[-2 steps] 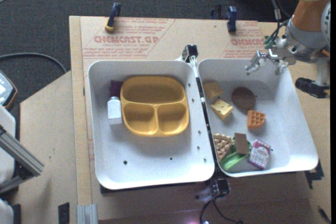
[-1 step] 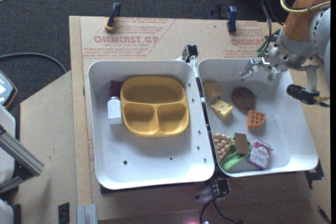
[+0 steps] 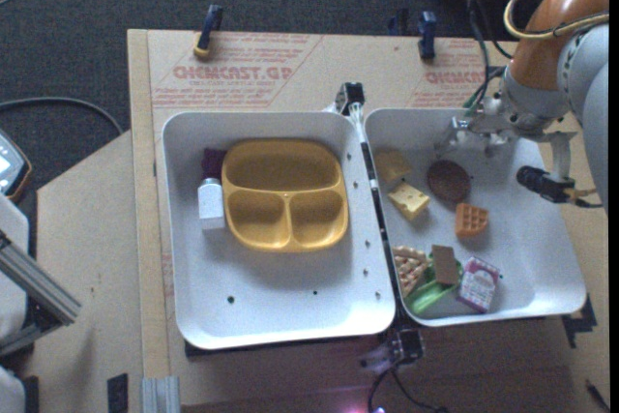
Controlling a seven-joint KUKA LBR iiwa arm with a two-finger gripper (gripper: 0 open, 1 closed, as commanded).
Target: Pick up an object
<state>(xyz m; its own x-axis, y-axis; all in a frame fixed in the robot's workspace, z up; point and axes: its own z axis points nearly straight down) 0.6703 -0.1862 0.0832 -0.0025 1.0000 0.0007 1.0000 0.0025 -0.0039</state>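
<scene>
Brown disc (image 3: 449, 180): lay flat in right bin (image 3: 542, 247), nearest gripper (image 3: 474, 132).
Fingers: state could not be told.
Approach: descend straight, straddle disc, clear cheese (image 3: 409, 200).

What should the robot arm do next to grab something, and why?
Probably lower a little toward the brown round piece. The gripper hovers above the right bin, just up and right of that piece, with nothing seen in it. The piece lies apart from the cheese wedge and the waffle, so there seems room around it.
</scene>
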